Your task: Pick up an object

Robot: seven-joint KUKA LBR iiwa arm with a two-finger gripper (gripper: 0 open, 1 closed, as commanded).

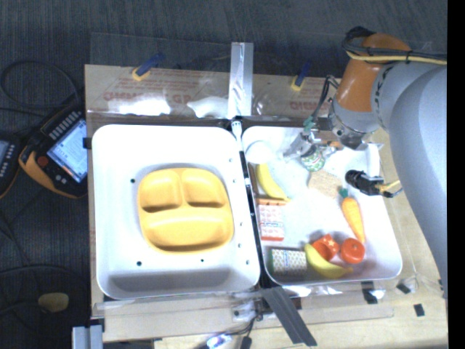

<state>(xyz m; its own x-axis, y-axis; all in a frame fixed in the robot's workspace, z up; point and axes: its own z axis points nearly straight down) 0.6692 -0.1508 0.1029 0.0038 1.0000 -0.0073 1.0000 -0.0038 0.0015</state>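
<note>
The gripper [309, 145] hangs low over the right bin's [385, 264] far end; I cannot tell its grip. Nearest it lies a banana [269, 182], the carrot [353, 217] further off.

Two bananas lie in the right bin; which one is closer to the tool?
The banana along the bin's left wall, above the red-and-white box. The other banana lies at the bottom, under the tomatoes, farther from the tool.
</note>
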